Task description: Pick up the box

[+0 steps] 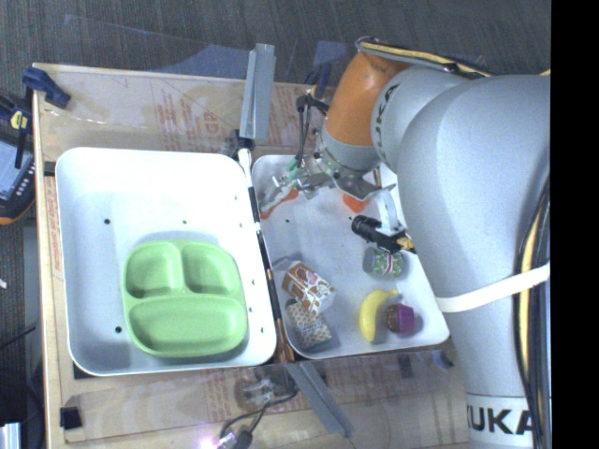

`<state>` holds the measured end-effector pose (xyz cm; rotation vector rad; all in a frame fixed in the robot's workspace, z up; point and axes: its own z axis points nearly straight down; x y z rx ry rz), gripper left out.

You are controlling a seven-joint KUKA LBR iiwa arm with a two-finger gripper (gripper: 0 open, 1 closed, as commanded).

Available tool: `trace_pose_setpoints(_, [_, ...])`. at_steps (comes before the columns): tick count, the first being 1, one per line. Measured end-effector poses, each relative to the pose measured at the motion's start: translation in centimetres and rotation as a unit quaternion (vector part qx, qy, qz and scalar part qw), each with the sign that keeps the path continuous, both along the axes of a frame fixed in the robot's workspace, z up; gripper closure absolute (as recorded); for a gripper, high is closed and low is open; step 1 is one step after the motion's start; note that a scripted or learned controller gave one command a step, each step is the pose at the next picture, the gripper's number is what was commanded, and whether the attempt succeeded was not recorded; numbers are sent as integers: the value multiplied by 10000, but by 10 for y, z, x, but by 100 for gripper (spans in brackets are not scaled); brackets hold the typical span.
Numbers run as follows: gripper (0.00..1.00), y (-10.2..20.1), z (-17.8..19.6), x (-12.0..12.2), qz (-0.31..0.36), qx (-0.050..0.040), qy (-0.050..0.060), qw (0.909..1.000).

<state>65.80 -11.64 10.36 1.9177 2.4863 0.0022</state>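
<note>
Writing: "KUKA" on the arm's base (501, 421), just outside the near right corner of the right bin (423, 329); the red print on the tabletop (168, 110) is too faint to read.
Patterned pack (309, 326): near-left corner of the right bin, its print unreadable.
Banana (374, 314): near side of the right bin, touching a purple thing (402, 319).
Green tray (185, 299): in the left bin (140, 190), beside the right bin.
Box (309, 286): in the right bin by its left wall, just behind the patterned pack, tilted, with a brown-and-white pattern.
Cup (385, 264): middle of the right bin, behind the banana.
Claw (288, 183): far-left corner of the right bin, well apart from the box; how far open it is, I cannot tell.
</note>
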Motion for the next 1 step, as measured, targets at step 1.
trace_pose_setpoints(1, [0,6,-3,1,204,-69,-39,9998])
